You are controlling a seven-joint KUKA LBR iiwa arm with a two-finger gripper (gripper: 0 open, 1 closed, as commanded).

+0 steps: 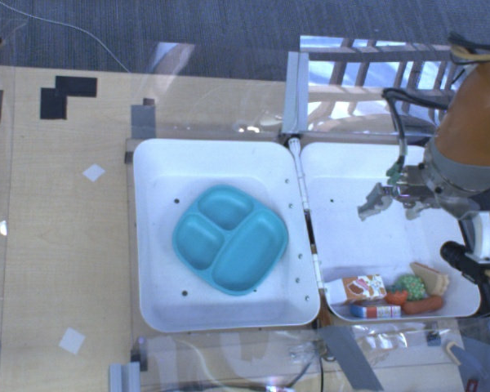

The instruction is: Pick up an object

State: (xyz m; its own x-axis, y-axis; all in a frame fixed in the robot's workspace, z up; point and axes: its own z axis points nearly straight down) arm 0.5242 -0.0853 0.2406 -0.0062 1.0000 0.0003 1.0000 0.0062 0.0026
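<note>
**Objects crowd the near wall of the right bin, arm poised above bare floor**

Objects to be picked lie in a small cluster along the near edge of the right bin [343,170]; from there, largest to smallest.

The counter [57,219] of pale wood carries two shallow white bins side by side, likely so that things can be moved from one to the other. The left bin [159,219] holds a blue divided plate [231,239], lying flat near its middle, well apart from the cluster.

The arm [474,129] reaches in from the right, its orange band over the far right corner of the right bin. Its gripper [376,204] hangs over bare white bin floor, pointing left, well apart from the cluster nearer the camera. I judge it is between approaches, not yet committed to any item, since nothing lies beneath it.

The jaws look slightly spread with nothing between them, though the view is soft there and I would not swear to the gap.

The cluster sits against the near wall: an orange-and-white carton [364,287], a tan wedge like bread [429,278], a red-orange sausage-like piece [423,305], a green bunch [408,285], and a small flat box [373,310]. They touch or nearly touch, and the wall behind them leaves little room for a finger, so a clean pick looks awkward.
</note>
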